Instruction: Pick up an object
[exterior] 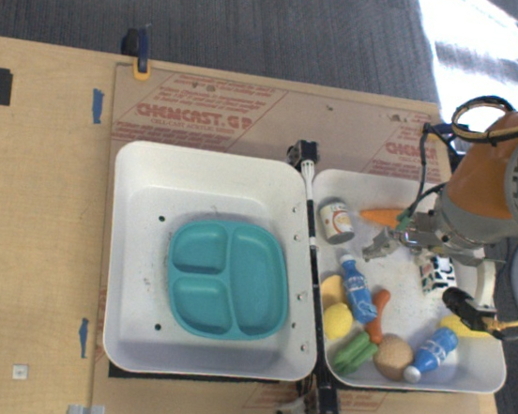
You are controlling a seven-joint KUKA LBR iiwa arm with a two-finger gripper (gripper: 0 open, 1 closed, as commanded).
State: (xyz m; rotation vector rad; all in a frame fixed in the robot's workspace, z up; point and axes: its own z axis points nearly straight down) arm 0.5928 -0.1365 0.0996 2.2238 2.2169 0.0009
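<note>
The right bin holds several small objects. My gripper hangs over its upper middle, reaching in from the right on the grey arm with its orange band. An orange carrot lies just above the gripper, and a small white can lies to its left. Below it lie a blue bottle, a yellow lemon and a small orange piece. A black-and-white cow-patterned item sits under the arm's wrist. I see nothing held by the gripper.
The left bin holds a teal divided plate. Along the right bin's front lie a green vegetable, a brown potato, a second blue bottle and a yellow banana. Clips join the bins.
</note>
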